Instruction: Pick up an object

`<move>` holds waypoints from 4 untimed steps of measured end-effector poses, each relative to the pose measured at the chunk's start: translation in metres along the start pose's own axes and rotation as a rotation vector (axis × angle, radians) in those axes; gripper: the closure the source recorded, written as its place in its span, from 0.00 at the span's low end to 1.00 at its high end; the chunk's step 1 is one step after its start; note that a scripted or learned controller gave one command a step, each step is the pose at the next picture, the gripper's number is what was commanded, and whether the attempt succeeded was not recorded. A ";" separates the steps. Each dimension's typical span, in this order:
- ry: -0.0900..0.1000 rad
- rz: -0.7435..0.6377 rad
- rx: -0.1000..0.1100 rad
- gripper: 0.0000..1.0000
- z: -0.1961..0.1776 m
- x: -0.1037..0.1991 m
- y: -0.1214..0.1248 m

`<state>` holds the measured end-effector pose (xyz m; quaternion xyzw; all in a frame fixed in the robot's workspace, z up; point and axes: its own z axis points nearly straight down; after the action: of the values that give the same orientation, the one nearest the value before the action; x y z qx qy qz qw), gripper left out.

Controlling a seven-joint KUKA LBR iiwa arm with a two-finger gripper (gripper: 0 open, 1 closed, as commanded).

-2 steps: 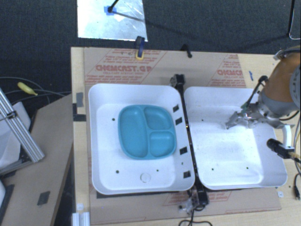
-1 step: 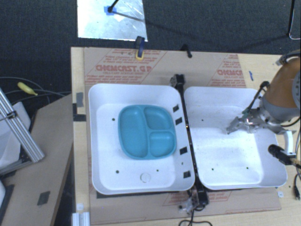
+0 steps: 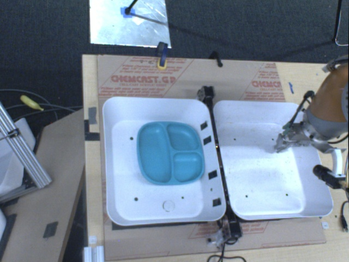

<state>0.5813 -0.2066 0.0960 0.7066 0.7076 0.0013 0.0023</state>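
arm [image 3: 330, 105]: i see it reaching in from the right, grey with the orange band, its wrist over the right bin's far right side.
gripper [image 3: 280, 144]: low over the right bin, near the upper right part of the floor, pointing left — i see nothing between its tips.
fingers: too small and blurred from here; i cannot tell whether they are spread or pressed together.
right bin [image 3: 240, 113]: white, shallow, its floor speckled with small dark dots.
left bin [image 3: 117, 111]: white, shallow, just beside the right bin, the two rims touching along the middle.
tray [image 3: 163, 157]: blue, with three compartments, lying flat near the middle of the left bin — well apart from the gripper.
disc [image 3: 168, 205]: small, pale, round, on the left bin's floor near the front rim, just below the tray.
clips [image 3: 207, 141]: small dark pieces along the seam between the bins.
bench [image 3: 142, 75]: brown board with red lettering under both bins.
sheet [image 3: 128, 15]: shiny, lying on the dark floor beyond the bench.
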 end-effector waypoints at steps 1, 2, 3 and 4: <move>0.007 -0.017 -0.006 1.00 -0.095 0.148 -0.001; 0.006 -0.014 0.006 1.00 -0.088 0.256 -0.038; 0.007 -0.010 -0.004 1.00 -0.194 0.305 -0.088; 0.007 -0.004 -0.016 1.00 -0.345 0.302 -0.091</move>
<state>0.4879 0.0957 0.4402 0.7051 0.7090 0.0095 0.0053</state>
